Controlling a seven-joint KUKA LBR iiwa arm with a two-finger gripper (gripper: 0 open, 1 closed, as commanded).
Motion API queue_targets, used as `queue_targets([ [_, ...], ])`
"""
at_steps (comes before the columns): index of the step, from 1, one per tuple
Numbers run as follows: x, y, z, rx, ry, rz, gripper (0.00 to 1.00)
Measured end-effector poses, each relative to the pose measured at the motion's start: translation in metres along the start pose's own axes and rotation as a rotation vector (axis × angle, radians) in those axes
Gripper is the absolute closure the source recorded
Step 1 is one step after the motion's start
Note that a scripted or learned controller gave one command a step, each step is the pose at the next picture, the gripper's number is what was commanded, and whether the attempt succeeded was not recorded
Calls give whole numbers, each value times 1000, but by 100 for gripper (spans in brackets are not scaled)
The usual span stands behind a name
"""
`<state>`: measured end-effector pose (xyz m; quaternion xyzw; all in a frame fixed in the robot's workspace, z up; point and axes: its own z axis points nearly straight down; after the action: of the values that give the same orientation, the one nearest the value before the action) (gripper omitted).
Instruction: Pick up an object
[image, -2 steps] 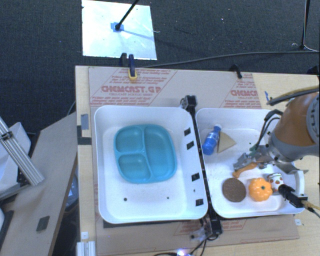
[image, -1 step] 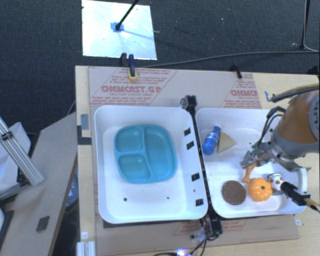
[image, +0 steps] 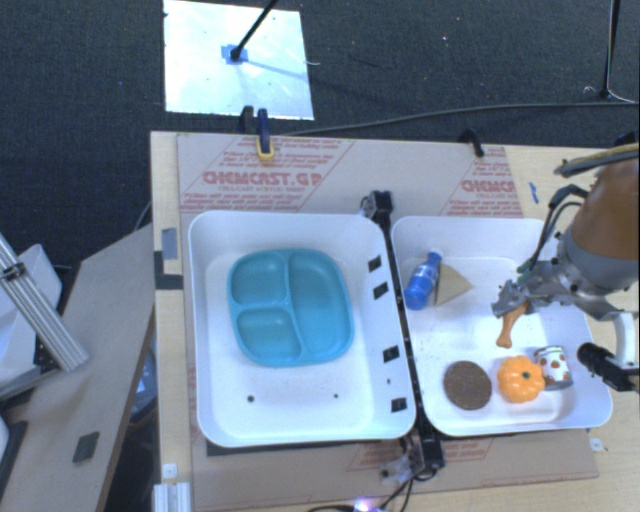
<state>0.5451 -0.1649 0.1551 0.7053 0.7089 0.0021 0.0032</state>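
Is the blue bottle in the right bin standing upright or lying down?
Lying down. The blue bottle rests on its side on the floor of the right bin, its long axis slanted, beside a tan wedge.

Light's bright and even from overhead. My left bin (image: 290, 240) and right bin (image: 590, 400) read near blown-out white, w/ soft faint shadows along the walls. Strong glare on the metal plate (image: 236, 60) at top. My arm (image: 608, 225) looks slightly blurred. Overall pic is low-res, a bit grainy; dark floor loses detail.

Tool (image: 516, 300) low, arm from right
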Motion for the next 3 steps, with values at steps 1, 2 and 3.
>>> queue_targets([
  [1, 4, 0, -63, 0, 0, 0, 100],
  [2, 4, 2, -99, 1, 0, 0, 100],
  [3, 60, 10, -85, 5, 2, -4, 100],
])
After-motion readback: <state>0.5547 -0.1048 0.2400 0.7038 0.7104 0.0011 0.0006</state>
